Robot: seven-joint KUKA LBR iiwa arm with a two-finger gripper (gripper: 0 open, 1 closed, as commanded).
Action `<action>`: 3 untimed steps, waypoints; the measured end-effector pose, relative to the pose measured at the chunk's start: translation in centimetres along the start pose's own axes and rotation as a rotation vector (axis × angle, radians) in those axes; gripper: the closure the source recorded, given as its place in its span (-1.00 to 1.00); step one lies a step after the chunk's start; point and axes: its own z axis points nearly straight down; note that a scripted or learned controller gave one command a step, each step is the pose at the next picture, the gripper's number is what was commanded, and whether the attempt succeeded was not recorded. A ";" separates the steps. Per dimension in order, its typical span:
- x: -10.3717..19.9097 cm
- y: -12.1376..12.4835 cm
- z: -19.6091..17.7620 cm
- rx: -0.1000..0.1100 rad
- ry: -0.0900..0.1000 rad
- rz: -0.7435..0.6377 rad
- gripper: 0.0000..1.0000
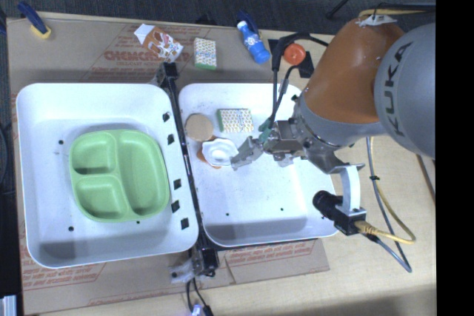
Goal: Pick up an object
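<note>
From the camera view above the bench, two white bins sit side by side. The left bin (44, 181) has a green plate (118, 174) with three sections in it. The right bin (252, 226) has the small things: a round tan disc (198, 126), a speckled sponge block (235, 120), and a little white cup (218, 152) with something orange under its edge. The big grey and orange arm (363, 85) leans in from the right. Its gripper (248, 152) hangs low, right beside the white cup, maybe touching it. I cannot tell if the jaws are spread or closed, and I see nothing held between them.

I think the arm is trying for the white cup. To do it well, the gripper should sit right over the cup, not off to one side, go straight down, and squeeze gently so the cup does not slide away
</note>
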 end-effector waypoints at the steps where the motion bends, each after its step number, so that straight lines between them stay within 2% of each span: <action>1: 3.9 0.0 6.4 0.004 0.000 -0.001 -1.00; 2: 4.0 0.1 0.8 -0.002 0.000 0.000 -1.00; 3: 3.8 0.0 4.3 0.003 0.000 -0.001 -1.00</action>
